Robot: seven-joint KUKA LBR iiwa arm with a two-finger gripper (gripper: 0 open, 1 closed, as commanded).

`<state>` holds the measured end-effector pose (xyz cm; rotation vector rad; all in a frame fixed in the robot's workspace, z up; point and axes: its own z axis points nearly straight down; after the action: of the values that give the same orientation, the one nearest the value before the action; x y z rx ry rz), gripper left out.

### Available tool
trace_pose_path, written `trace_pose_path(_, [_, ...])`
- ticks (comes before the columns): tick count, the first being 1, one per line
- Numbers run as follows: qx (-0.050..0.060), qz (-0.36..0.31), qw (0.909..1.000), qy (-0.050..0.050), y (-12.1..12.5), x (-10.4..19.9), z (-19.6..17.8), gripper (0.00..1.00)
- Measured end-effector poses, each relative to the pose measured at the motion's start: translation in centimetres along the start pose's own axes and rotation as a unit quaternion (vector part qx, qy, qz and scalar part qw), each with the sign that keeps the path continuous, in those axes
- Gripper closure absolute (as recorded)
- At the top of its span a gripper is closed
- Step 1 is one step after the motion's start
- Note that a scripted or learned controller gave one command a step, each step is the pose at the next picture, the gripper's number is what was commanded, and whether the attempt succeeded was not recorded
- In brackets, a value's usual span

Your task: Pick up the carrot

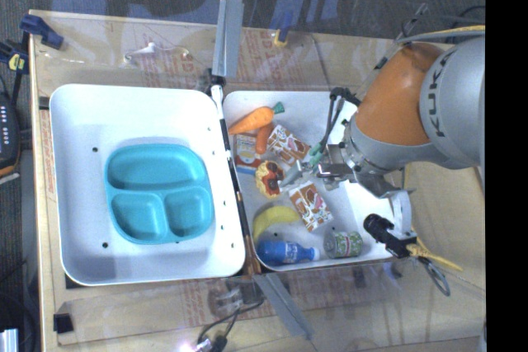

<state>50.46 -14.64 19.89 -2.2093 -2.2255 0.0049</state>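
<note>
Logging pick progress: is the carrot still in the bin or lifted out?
In the bin. The carrot lies at the right bin's top-left corner, the gripper apart from it.

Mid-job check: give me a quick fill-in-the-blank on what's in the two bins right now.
1. The carrot lies in the ____ bin of the view.
2. The divided tray in the left bin is ____ in colour.
3. The blue bottle lies just below the ____ banana.
4. The divided tray has ____ compartments.

Missing words: right; blue; yellow; three
</note>
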Motion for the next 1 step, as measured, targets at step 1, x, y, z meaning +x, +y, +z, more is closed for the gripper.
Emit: trace_pose_path(1, [0.000,0.023,0.9997,-0.001,6.09,0.93,9.38,0.00])
